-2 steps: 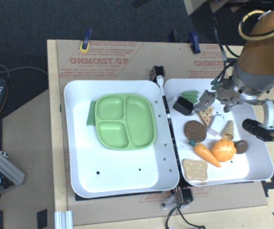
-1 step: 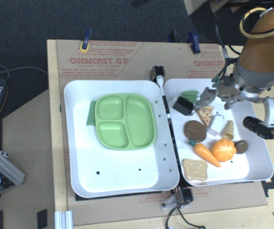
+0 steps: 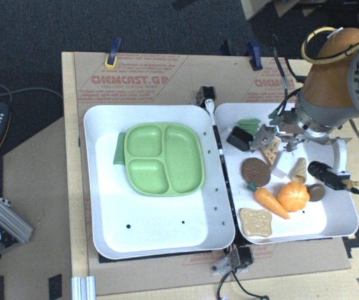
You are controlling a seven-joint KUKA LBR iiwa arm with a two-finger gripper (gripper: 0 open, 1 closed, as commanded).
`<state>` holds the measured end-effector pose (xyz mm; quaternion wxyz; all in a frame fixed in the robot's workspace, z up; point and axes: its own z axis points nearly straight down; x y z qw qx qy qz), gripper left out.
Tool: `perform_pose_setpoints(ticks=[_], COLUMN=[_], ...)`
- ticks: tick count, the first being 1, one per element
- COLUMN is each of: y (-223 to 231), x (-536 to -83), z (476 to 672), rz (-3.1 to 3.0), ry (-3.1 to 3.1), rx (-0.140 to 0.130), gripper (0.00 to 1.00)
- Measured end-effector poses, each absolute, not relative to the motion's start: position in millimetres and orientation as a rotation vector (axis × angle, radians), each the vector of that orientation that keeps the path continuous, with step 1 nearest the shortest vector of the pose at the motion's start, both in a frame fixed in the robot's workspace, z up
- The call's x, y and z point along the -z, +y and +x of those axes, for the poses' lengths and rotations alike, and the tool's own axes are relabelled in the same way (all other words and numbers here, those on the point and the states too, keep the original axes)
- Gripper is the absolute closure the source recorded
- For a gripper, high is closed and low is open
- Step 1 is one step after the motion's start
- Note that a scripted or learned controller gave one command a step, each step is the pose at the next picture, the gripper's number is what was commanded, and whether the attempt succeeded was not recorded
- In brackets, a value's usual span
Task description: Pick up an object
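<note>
View from above of a tabletop (image 3: pixel 167 74) bearing two shallow white bins side by side. The left bin (image 3: pixel 104 224) holds a green divided plate (image 3: pixel 164 158), which lies toward the bin's far side. The right bin (image 3: pixel 339 220) holds the candidate objects, clustered across its middle: a brown round cookie (image 3: pixel 255 171), a carrot (image 3: pixel 271 202) touching an orange (image 3: pixel 293 196), a slice of toast (image 3: pixel 255 221) near the bin's near edge, a cracker (image 3: pixel 269 149), a black block (image 3: pixel 238 139), a green item (image 3: pixel 249 124) near the far edge, a pale cone-shaped piece (image 3: pixel 299 169) and a small dark brown item (image 3: pixel 316 192) just beside the orange.

The arm (image 3: pixel 333 80) reaches in over the far right part of the right bin, and the hand (image 3: pixel 279 136) sits low above the cracker and the black block. Whether its fingers stand wide or narrow cannot be told from this angle, and nothing is seen held between them.

Judged step: approach and descent onto a target, grasp not yet made; no object appears lifted. The next move likely calls for centring the hand over a single item, probably the cracker, and clearing its close neighbours, since crowding could spoil the grip.
</note>
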<state>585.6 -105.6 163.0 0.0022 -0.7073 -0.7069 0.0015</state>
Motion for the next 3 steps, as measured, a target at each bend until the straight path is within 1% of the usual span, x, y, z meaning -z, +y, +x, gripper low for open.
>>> perform_pose_setpoints(ticks=[1,2,3], y=[-106.1,-106.7,-106.0], x=[-119.5,-86.4,-95.5], z=[581.4,582.9,582.0], rz=[-2.218,-2.224,-2.224], ry=[-2.218,-2.223,-2.220], rx=[-0.006,0.000,0.001], gripper=[0.00,0.00,1.00])
